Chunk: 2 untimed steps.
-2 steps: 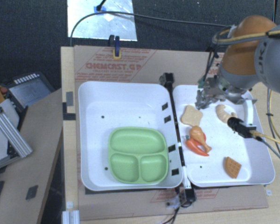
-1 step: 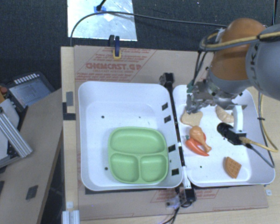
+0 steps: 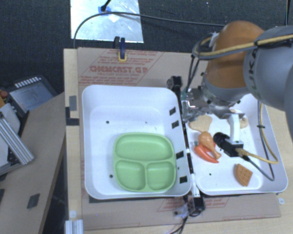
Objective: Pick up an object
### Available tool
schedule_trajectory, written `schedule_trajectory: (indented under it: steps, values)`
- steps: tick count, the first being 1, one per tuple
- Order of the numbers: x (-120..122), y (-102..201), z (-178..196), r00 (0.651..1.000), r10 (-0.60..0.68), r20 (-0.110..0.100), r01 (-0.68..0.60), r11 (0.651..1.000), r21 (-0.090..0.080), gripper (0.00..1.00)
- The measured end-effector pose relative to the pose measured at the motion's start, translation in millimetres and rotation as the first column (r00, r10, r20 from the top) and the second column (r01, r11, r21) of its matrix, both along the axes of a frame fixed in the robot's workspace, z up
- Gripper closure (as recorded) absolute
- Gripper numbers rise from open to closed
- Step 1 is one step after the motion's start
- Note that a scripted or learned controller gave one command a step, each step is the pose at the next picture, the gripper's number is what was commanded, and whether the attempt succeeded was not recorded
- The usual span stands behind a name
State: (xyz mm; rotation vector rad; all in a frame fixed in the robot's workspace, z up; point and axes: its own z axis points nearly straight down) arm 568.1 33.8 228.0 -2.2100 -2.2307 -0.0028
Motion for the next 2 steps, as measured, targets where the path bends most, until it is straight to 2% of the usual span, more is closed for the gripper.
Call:
schedule_trajectory:
  steps: [1, 2]
  values:
    - [-29.1, 40.5, -9.5, 1.0, -0.001, -0.003, 0.001, 1.0, -0.001, 1.0]
    - [-27.9, 38.3, -8.9, 1.0, -0.006, 0.0, 0.006, 1.0, -0.002, 0.0]
